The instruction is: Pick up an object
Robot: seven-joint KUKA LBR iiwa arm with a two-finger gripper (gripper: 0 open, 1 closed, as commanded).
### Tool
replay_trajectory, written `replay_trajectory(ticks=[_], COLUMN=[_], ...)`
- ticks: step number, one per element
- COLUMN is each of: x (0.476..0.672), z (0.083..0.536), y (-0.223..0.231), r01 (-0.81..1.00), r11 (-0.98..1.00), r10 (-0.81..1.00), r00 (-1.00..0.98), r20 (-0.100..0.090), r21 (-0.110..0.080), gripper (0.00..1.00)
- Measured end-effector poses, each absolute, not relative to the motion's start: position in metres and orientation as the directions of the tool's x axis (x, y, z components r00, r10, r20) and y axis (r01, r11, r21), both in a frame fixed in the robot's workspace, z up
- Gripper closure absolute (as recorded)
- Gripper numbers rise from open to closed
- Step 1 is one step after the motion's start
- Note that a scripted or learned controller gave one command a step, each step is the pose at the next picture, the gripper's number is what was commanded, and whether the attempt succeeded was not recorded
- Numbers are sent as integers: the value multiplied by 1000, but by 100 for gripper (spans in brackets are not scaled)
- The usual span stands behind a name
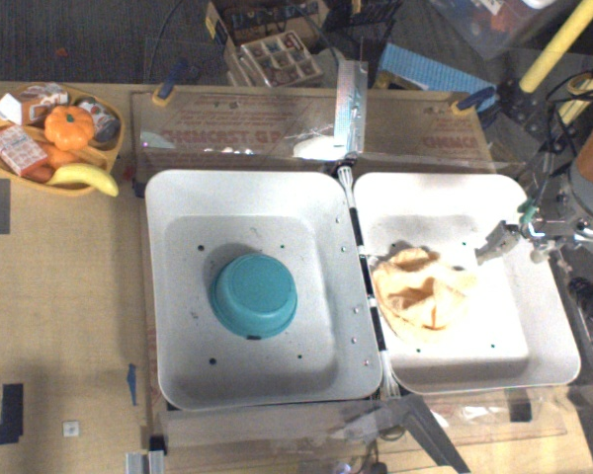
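Open floor right of cloth [422,289] — bin wall [558,304] beyond

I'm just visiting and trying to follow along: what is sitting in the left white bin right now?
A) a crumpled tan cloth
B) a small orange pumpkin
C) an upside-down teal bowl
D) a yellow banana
C: the teal bowl rests bottom-up in the left bin, while the tan cloth lies in the right bin.
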State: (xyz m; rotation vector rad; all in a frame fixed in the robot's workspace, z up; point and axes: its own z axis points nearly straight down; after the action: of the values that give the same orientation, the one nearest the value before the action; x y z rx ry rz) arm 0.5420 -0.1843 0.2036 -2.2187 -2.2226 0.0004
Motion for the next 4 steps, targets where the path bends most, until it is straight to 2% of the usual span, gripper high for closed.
replay_trajectory(ticks=[1, 2, 3, 4], x=[537, 545, 546, 546], z=[91, 92, 102, 102], y=[-149, -107, -107, -107], r01=[995, 933, 934, 934], r11=[103, 359, 357, 357], r10=[995, 933, 934, 934], r00=[-103, -359, -357, -357], r20=[-4, -8, -7, -8], r21=[14, 13, 18, 17], gripper=[0, 0, 100, 0])
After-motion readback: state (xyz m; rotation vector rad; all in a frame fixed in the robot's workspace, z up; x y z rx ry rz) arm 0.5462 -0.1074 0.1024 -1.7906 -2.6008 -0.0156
